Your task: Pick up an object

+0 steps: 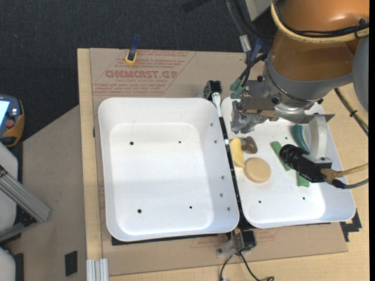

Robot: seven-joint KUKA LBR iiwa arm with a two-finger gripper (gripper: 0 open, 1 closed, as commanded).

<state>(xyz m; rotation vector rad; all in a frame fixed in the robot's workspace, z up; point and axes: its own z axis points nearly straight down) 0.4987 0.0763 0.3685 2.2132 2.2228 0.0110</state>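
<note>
While gripper point(243, 122) hovers over right bin point(281, 204), spread or closed: cannot tell.
Advice: centre over disc point(257, 171), descend straight.

The left bin point(108, 157) offers wide free room: its whole white floor is open, and a hand could come down anywhere in it. The right bin point(281, 216) is tighter. The arm point(316, 40) covers its far part, and the tool point(241, 123) hangs over the far left corner. Just beside the wall between the bins lie a yellow piece point(237, 153), a brown lump point(250, 144) and a tan disc point(257, 170), close together. A green strip point(276, 150) and a teal piece point(300, 134) stand in the middle and right. The near part of this floor is open.
</note>
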